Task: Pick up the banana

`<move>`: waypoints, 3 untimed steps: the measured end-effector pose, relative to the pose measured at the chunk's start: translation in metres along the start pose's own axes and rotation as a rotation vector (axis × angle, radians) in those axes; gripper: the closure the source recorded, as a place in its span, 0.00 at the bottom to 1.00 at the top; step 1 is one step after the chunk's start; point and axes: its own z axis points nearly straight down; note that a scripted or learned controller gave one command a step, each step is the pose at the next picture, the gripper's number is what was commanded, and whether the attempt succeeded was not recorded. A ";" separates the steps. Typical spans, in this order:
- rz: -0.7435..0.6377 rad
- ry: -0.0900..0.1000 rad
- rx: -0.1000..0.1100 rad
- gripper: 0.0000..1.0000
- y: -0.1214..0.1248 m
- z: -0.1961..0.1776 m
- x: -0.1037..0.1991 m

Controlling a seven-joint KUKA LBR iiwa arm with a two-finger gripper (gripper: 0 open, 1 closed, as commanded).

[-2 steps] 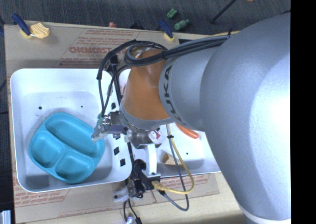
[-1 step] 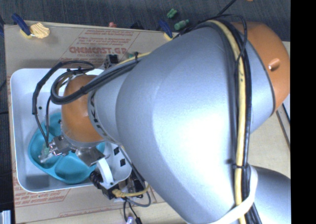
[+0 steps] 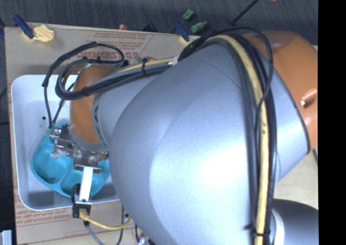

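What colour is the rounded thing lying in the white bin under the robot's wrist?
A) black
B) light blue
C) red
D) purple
B: the rounded object lying in the white bin just below the arm's orange band is plainly light blue, almost turquoise, and part of it is covered by the wrist hardware.

You've got a grey arm (image 3: 205,146) with an orange band (image 3: 86,108), black and yellow cables (image 3: 254,103), a white bin (image 3: 21,130), something bright turquoise (image 3: 46,163) inside, tan cardboard worktop (image 3: 81,35) with red print.
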 end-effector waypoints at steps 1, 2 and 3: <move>-0.008 -0.001 0.005 1.00 -0.001 -0.009 0.001; 0.106 0.001 -0.002 1.00 0.056 -0.108 -0.055; 0.281 0.000 0.001 1.00 0.012 -0.152 0.013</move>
